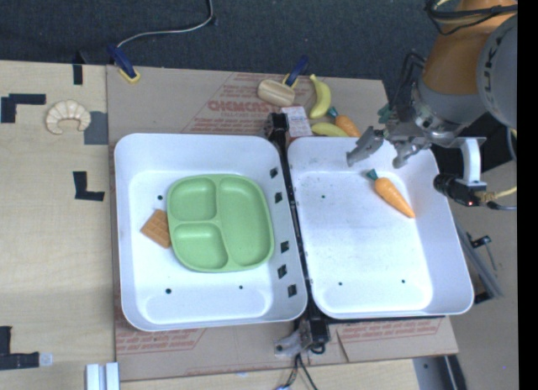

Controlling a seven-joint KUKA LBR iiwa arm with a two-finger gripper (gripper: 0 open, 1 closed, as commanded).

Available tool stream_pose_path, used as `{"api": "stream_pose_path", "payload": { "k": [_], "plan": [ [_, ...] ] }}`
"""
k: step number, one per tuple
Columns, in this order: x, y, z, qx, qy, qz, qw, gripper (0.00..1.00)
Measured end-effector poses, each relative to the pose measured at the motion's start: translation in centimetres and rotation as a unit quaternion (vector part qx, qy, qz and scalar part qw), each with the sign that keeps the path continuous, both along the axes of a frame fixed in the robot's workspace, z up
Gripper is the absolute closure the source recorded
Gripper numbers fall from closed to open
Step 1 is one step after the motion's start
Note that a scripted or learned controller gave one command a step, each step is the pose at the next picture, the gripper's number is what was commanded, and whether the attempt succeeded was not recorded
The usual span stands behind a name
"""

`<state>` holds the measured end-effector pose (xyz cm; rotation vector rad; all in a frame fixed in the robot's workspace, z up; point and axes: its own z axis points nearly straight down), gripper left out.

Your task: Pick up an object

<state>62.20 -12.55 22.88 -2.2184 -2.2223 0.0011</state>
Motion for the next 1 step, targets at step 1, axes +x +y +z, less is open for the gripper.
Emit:
{"api": "stream_pose_path", "payload": {
  "k": [1],
  "plan": [
    [0.54, -9.95, -4.93, -0.0015, 0.000, -0.001, 1.0000, 0.00]
  ]
}}
